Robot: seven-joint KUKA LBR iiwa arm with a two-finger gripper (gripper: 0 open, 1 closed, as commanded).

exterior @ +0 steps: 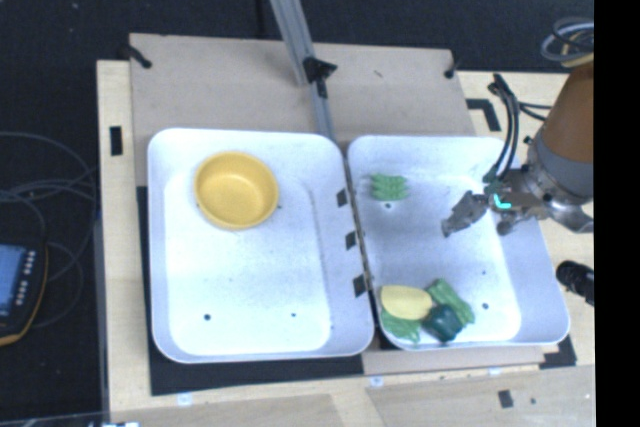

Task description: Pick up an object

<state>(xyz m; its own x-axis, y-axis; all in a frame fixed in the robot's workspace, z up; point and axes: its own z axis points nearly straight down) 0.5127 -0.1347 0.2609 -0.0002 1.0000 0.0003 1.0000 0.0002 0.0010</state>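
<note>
Single fixed camera, mounted above the table (230, 385), looking down at a slant. Both white bins are framed whole: left bin (250, 315), right bin (520, 275). Medium distance; table edges and dark floor are taken in around them.

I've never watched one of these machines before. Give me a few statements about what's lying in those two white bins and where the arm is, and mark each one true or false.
1. A yellow bowl sits in the left bin. True.
2. The yellow bowl lies upside down. False: its hollow faces up.
3. The end effector is over the right bin. True.
4. The end effector grips the small green ridged object. False: that object lies apart from it, near the bin's top left.
5. A yellow object and green objects cluster at the right bin's near edge. True.
6. The right bin holds a red cup. False: nothing red lies in it.
</note>
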